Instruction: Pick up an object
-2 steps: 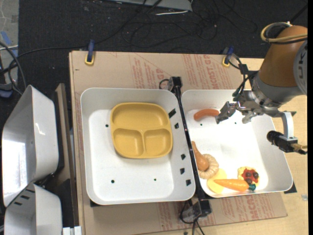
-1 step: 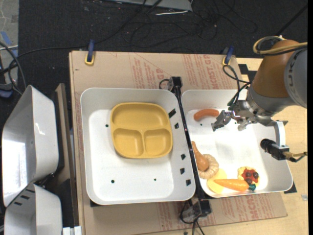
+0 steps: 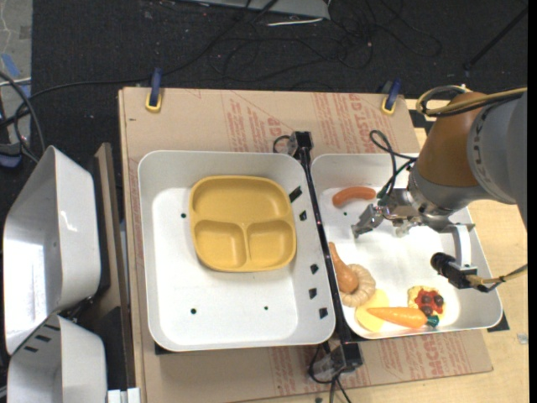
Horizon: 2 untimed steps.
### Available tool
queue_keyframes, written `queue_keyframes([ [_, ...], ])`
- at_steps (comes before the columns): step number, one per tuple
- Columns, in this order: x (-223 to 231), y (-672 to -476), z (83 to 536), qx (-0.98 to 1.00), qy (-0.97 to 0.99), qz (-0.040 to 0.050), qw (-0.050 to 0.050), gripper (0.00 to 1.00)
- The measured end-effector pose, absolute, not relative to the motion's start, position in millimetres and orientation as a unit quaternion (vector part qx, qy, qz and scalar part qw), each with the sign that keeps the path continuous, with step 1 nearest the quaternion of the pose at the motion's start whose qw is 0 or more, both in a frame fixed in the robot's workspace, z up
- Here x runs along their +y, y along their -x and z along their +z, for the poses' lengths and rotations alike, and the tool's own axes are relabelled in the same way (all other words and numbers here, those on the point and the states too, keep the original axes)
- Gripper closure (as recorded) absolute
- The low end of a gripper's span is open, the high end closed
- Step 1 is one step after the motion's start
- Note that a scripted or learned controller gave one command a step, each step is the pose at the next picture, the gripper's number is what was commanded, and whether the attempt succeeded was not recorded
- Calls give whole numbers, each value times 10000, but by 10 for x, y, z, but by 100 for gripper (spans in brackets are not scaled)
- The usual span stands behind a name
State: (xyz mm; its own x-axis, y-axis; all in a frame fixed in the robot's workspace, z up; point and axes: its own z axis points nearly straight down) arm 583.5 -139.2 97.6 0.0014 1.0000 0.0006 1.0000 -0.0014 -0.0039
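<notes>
My gripper [image 3: 367,223] hangs over the upper middle of the right bin [image 3: 482,309], reaching in from the right. A red-orange sausage [image 3: 354,196] lies just above and left of it, apart from it. A tan shrimp-like pastry [image 3: 350,277] rests lower down by the bin's left wall. At the bin's near edge an orange carrot [image 3: 396,316] lies across a yellow piece [image 3: 372,306], and beside them sits a small yellow item with red and dark toppings [image 3: 429,300]. I see nothing in the gripper.
The left bin [image 3: 168,309] holds a yellow divided plate [image 3: 243,223] in its upper half. A black divider [image 3: 320,242] runs between the bins. The grey arm with its orange band [image 3: 449,154] covers the right bin's upper right corner.
</notes>
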Motion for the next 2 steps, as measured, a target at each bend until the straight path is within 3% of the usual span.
queue_keyframes([
  [1, -1393, -5846, 1106, -7064, 7078, 1, -2, 100],
  [2, -1385, -5756, 1599, -7063, 7079, -9, -17, 100],
])
